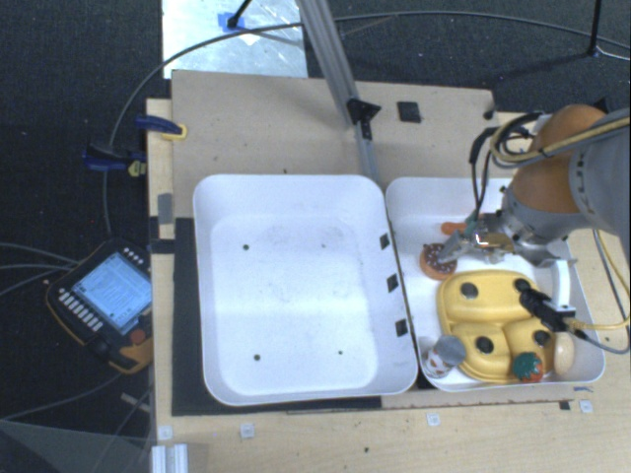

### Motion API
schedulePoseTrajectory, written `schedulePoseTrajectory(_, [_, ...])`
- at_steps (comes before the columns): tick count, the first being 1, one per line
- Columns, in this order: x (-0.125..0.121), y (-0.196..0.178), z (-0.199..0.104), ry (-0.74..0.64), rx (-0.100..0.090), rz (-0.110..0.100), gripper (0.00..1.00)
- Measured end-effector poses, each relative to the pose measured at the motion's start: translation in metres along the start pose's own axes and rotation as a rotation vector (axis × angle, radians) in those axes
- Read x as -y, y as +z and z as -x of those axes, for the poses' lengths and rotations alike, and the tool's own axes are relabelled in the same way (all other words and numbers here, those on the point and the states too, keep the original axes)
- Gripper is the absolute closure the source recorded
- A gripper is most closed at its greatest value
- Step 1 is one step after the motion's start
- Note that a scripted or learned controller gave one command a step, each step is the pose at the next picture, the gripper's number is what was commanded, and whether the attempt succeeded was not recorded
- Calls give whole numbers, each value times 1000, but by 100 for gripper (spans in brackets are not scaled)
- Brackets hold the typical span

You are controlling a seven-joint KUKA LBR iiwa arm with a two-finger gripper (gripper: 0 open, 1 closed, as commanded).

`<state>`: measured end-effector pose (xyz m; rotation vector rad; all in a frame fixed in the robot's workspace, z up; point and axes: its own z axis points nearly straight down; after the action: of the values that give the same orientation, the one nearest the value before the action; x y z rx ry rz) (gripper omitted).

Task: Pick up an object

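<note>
Reaching into the right-hand shallow white bin (414, 210), the two-finger gripper (463, 249) is seen low, just beside a small round brownish disc w/ pale speckles (432, 260). Whether the fingers are spread or pressed together cannot be told; detail is too blurred. For a clean pick, approx. centring over the disc is advised, w/ the descent kept vertical so the large yellow moulded plastic toy (488, 313) next to it is not nudged. The disc appears flat and thin, lying near the bin's left wall, so a rim pinch is judged tricky. The left-hand white bin (212, 264) is well apart.
</note>
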<state>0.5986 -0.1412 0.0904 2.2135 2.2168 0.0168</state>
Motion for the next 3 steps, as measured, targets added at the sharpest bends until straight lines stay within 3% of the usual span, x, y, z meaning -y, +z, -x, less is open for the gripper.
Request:
schedulePoseTrajectory(1, [-5,-17,-2,-2,-1,15,100])
schedulePoseTrajectory(2, [-6,-61,-6,-4,2,-8,100])
schedulePoseTrajectory(3, [-2,-123,-3,-3,3,-8,100])
